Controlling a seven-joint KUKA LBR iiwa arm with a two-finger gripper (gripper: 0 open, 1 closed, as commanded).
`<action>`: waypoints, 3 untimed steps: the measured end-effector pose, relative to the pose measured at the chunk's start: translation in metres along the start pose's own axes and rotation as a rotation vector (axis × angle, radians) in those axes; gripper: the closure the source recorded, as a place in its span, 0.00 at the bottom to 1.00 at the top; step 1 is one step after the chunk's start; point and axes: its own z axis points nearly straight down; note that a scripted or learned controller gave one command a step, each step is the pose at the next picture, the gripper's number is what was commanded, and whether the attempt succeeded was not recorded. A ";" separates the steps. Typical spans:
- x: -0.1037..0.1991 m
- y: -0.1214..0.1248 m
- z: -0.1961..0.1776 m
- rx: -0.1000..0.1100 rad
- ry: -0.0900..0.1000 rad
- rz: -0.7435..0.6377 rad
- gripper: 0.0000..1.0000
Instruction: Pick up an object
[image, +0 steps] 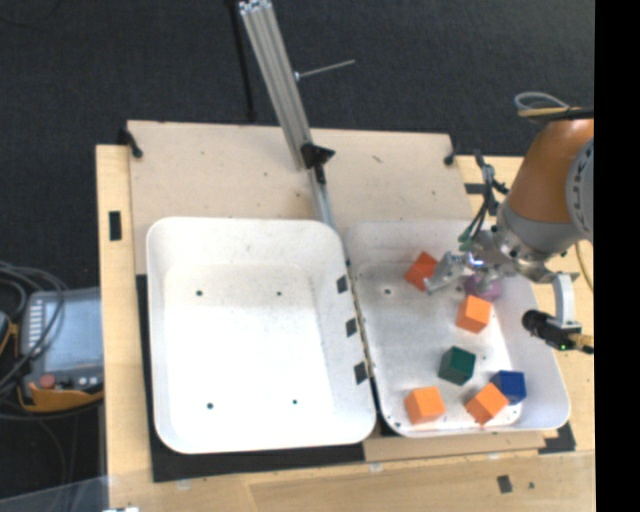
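Two metal fingers (440, 279) of the gripper (452, 272) reach leftward toward an orange cube (422, 269) in the right bin (385, 300); we cannot tell whether they are spread or closed on it. That cube sits tilted, one corner pointing toward the bin's far edge, with no clear long axis. Just beside the wrist we see a purple piece (482, 288) and another orange block (474, 314). Nearer the front lie a green cube (458, 364), a blue cube (510, 384) and two more orange cubes (425, 404).
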 end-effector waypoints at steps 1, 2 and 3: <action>0.002 -0.001 0.062 -0.001 0.000 0.002 0.00; 0.001 0.001 0.047 -0.010 0.002 0.007 1.00; -0.003 0.007 0.002 -0.010 0.002 0.002 1.00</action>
